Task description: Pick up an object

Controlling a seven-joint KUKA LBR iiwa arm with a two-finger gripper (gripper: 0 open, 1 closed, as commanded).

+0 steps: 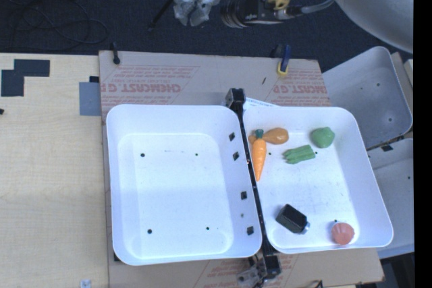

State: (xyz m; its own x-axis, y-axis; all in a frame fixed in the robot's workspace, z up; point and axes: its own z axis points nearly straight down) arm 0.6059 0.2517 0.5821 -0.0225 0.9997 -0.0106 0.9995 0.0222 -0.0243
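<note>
- The carrot [258, 157] lay in the right bin [368, 165], against the divider, touching an orange lump [275, 136].
- A green stick [298, 154], green ball [322, 137], black block [292, 218] and pink ball [342, 233] sat around it.
- My pincer [196, 12] hung above the bench's far edge, well apart from the bins; whether it was apart or together I couldn't tell.
</note>
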